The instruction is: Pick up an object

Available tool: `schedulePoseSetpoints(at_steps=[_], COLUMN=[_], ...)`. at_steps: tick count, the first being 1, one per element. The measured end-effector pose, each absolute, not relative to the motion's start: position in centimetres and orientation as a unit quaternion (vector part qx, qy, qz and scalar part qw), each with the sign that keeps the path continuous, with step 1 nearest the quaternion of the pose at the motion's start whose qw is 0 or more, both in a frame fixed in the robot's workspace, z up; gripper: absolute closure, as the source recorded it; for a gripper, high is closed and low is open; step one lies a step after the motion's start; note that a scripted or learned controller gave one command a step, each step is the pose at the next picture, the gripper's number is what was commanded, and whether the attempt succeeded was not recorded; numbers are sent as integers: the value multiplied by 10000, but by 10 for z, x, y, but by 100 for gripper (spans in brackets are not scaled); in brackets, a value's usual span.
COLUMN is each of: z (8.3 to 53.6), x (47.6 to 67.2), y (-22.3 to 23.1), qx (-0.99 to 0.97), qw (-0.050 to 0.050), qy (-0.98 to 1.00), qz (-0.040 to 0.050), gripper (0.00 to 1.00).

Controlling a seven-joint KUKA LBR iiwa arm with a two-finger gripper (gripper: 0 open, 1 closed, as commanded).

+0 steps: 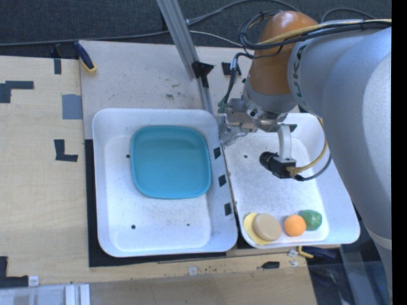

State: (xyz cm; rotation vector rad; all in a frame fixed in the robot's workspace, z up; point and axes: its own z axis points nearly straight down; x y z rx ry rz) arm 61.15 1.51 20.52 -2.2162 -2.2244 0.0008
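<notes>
At the near edge of the right bin (331,189) lie 3 small objects: a tan disc (266,227), an orange ball (294,225) and a green piece (311,219). My hand (230,131) hangs over the bin's far left corner; I cannot tell its opening. A teal plate (170,161) sits in the left bin (108,189).

two white bins (108,170), one teal plate (170,161), three small items (284,226)

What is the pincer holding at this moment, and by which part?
Cannot be told. The pincer sits at the upper left corner of the right bin, too indistinct to read. The orange ball, green object and tan disc lie apart, by the near wall.
</notes>
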Motion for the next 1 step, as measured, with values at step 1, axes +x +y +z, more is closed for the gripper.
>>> schedulePoseSetpoints(at_steps=[1], z=[200], x=[625], y=[65], qx=[-7057], qw=[8], qy=[-7085], qz=[1], gripper=[100])
